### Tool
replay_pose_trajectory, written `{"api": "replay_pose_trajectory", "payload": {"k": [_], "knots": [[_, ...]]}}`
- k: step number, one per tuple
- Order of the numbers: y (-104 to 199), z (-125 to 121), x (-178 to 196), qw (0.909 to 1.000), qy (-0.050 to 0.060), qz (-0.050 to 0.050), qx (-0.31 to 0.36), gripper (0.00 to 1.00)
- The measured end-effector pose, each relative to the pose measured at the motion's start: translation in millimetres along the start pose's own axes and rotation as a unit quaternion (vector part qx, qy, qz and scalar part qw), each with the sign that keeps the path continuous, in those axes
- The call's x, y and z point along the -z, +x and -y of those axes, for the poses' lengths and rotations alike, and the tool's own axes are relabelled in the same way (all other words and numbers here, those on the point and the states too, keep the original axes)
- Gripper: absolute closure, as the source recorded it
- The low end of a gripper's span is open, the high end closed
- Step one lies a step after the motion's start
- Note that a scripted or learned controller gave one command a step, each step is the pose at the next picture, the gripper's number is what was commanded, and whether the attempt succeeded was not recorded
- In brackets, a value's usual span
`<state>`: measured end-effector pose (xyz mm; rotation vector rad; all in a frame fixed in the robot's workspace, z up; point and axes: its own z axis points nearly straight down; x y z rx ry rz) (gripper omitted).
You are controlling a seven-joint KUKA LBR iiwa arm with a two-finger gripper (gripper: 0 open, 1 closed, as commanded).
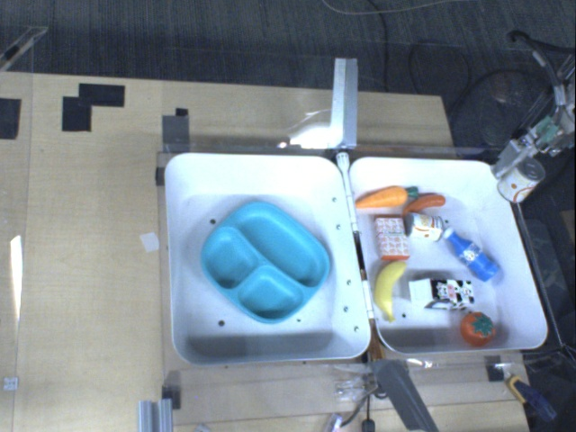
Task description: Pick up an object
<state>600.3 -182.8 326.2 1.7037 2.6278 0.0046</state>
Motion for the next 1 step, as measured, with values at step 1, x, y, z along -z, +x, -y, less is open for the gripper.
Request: {"api": "replay_pose_trajectory", "payload": {"k": [1], "knots": [[-8.0,36.9,-84.4,1.0,0.002,-0.001,0.007,1.0]]}}
